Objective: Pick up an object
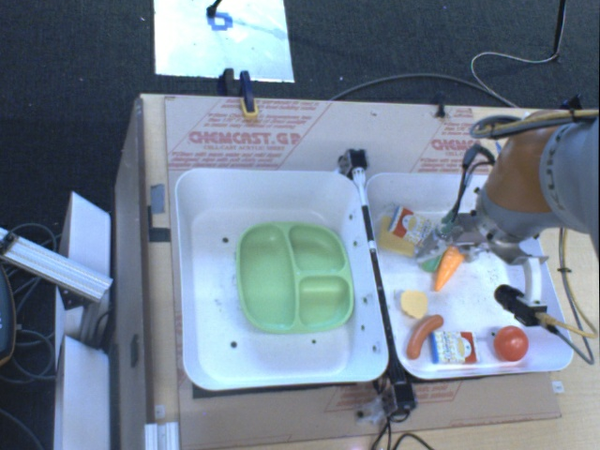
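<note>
Camera view: your gripper (448, 242) sits in the right bin (562, 356), touching the carrot (449, 266); can't tell its grip state.

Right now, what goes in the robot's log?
stage: reaching | gripper: at toy carrot, right bin | lifted: nothing | left bin: green tray
</note>
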You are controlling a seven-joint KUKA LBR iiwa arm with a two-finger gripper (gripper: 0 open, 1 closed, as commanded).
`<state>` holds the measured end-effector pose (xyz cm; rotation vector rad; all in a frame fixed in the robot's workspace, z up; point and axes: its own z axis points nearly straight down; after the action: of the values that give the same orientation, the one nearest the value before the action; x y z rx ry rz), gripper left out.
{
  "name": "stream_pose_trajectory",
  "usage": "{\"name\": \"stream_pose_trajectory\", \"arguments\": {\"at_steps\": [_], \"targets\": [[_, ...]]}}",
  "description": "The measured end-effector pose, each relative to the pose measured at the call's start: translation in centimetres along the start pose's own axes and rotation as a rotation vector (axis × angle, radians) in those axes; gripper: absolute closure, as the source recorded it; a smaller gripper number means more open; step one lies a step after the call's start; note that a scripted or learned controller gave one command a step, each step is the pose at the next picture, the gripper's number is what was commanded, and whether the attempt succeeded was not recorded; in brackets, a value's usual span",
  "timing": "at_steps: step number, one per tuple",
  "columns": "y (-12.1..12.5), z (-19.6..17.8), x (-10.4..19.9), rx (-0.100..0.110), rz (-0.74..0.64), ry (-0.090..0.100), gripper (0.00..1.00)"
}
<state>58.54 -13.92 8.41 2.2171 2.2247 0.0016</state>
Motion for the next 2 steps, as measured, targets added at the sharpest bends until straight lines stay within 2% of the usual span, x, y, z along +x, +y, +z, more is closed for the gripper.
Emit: {"name": "stream_pose_trajectory", "arguments": {"at_steps": [1,2], "targets": [[0.1,-1.1,-0.1,-0.002,-0.001,-0.001,1.00],[-2.0,-11.3,3.2,-0.003,-0.001,0.000,1.00]]}}
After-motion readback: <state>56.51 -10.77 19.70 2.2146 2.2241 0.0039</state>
